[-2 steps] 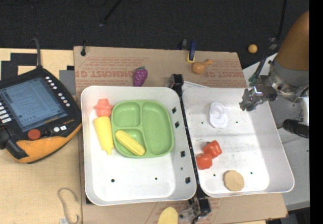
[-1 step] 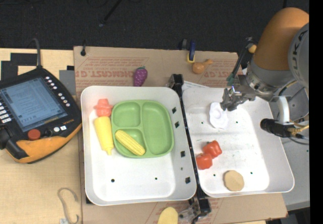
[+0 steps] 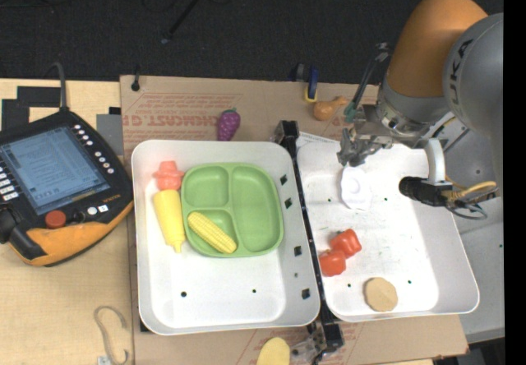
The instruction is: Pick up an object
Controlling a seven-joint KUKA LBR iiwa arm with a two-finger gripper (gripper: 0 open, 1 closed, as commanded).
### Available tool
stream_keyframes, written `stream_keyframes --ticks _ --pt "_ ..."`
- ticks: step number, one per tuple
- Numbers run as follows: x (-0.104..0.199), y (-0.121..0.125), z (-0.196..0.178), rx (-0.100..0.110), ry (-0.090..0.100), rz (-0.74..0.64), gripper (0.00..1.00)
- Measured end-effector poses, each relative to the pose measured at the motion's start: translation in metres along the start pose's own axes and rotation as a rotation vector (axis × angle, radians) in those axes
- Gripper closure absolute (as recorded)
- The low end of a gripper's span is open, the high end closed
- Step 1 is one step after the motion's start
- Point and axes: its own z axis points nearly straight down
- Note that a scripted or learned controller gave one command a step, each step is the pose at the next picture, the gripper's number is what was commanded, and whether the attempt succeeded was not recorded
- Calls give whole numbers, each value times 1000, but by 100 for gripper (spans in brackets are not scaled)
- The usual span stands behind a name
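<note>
Gripper point(image 3: 355, 151) hangs over the right bin point(image 3: 444, 269), on the far side of the red toy pepper point(image 3: 339, 252) and well apart from it. Whether it is spread or pressed together I cannot tell from this angle, and nothing can be seen caught in it. Between gripper and pepper, closer to the gripper, lies a small white piece point(image 3: 353, 189), pale against the white floor and hard to outline. That looks the likeliest object for this try. To take it well, I would centre the gripper squarely over the piece before descending, since the gripper now sits slightly toward the far rim. Then go down until just short of the bin floor, close only then, and lift straight up. The piece seems low and smooth, so a shallow or off-centre close could squeeze it out sideways. Nearer the camera than the pepper, to its right in the view, rests a tan disc point(image 3: 380, 294); it looks an easier, rounder fallback.
</note>
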Motion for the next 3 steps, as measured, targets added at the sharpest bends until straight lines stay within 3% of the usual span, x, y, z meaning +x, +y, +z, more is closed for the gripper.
stream_keyframes --ticks 3 --pt "5 -8 -3 3 -2 3 100"
